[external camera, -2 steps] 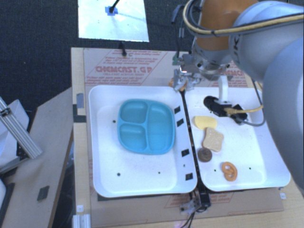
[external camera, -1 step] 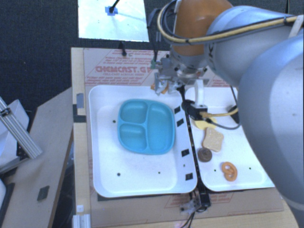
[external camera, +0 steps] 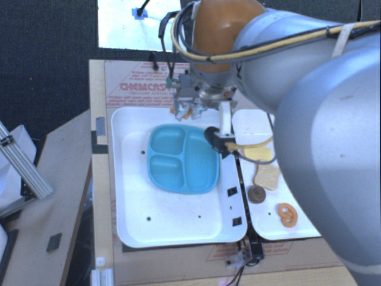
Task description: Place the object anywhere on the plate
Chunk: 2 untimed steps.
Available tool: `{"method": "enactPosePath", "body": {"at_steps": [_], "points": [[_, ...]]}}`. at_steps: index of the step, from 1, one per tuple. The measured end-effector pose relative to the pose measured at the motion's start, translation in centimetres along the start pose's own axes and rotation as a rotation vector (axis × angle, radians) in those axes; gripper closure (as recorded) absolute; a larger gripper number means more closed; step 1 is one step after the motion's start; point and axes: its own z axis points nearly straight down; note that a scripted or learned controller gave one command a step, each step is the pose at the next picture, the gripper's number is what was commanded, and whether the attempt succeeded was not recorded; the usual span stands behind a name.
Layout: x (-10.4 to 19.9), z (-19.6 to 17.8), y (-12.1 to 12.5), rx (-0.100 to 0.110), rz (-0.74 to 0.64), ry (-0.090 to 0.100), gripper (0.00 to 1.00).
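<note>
Food pieces lie in the right bin point(external camera: 297, 234), all nearer the camera than the tool: an orange pretzel point(external camera: 287, 214) nearest, then a brown disc point(external camera: 256, 193), a tan slice point(external camera: 268, 176), and a yellow piece point(external camera: 258, 153) with its long axis running left to right. Left of these, the blue plate point(external camera: 181, 159) sits in the left bin point(external camera: 134, 219), just below the tool point(external camera: 191, 109). I cannot tell the tool's state.
</note>
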Motion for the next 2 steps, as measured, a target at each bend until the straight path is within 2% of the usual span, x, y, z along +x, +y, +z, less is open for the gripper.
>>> {"method": "enactPosePath", "body": {"at_steps": [1, 2], "points": [[3.43, 0.31, -0.30, 0.000, 0.001, 0.000, 1.00], [3.22, 0.30, -0.26, 0.000, 0.004, -0.001, 0.00]]}}
